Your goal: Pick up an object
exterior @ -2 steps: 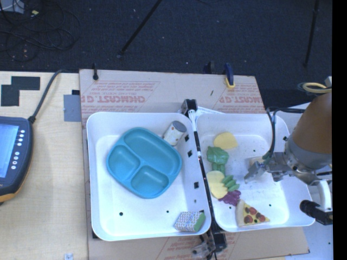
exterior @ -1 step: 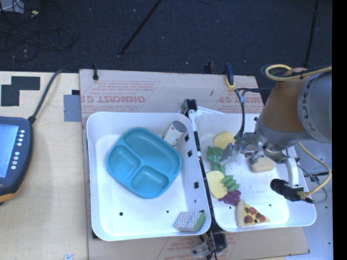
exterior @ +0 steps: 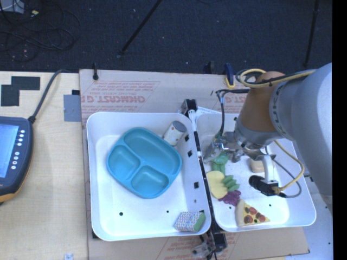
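1. Camera view: the end effector (exterior: 227,148) hangs low in the right bin (exterior: 303,213), above the green toy (exterior: 220,160); whether anything is gripped cannot be told.
2. Yellow piece (exterior: 216,183), purple piece (exterior: 232,197) and pizza slice (exterior: 248,214) lie nearby.
3. Left bin (exterior: 103,210) holds a blue plate (exterior: 143,162), cup (exterior: 174,132) and sponge (exterior: 190,220).

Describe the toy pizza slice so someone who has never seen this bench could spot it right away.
Look at the right-hand shallow white bin, the one the grey arm reaches into. The triangular yellow toy pizza slice lies near that bin's front edge, below the purple and green toy foods. Red dots on its yellow face set it apart from the plain pieces.
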{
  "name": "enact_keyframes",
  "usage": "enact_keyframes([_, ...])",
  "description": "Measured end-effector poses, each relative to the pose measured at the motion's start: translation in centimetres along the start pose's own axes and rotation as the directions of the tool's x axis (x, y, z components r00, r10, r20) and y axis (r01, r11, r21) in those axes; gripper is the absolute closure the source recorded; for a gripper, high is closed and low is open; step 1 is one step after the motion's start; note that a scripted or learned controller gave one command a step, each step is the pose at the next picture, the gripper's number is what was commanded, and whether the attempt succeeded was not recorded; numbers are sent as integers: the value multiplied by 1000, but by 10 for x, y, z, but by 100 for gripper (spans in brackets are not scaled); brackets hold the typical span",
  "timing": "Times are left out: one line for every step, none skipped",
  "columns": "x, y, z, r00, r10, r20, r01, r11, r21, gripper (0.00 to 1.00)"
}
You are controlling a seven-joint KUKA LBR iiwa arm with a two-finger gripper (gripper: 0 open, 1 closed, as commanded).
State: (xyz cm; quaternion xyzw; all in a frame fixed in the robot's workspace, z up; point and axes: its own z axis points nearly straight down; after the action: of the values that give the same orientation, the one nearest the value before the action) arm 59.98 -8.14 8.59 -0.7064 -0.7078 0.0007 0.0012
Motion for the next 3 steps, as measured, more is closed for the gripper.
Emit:
enact_keyframes([0,-11,-2,1000,3,0,-3,1000,1,0])
enact_keyframes([0,-11,-12,1000,4,-3,-4,1000,2,100])
enact_keyframes([0,-11,-12,1000,4,-3,-4,1000,2,0])
